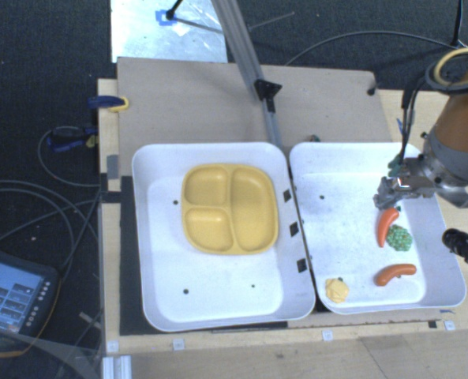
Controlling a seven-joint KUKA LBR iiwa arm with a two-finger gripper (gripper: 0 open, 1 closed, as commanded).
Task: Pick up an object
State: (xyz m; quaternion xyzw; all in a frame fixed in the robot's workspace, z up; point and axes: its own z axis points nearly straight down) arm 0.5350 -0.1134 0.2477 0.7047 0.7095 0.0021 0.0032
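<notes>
Over the right-hand white bin (435,287), the grey arm with its orange band reaches in from the right edge, and its gripper (391,198) hangs low, just above the upper end of an orange sausage-shaped toy (386,225) that lies tilted, nearly upright in the picture. Whether the gripper is spread or pinched together cannot be told from this slanted overhead view, and nothing is visibly held. Touching or just beside the lower end of that sausage sits a small green broccoli-like piece (399,238). Below it, apart, a second orange sausage (395,273) lies almost level, and near the bin's lower left corner rests a pale yellow lump (337,290), possibly toy corn or popcorn. The left white bin (159,290) carries a yellow divided plate (230,209) with three compartments. The likely trouble is that the gripper meets only the rounded tip of the nearest sausage, so the toy could squirt sideways or roll away instead of being caught. Its closeness to the green piece could also mean both get nudged together, or the green piece blocks one side of the grasp. A descent too deep may press into the bin floor.
</notes>
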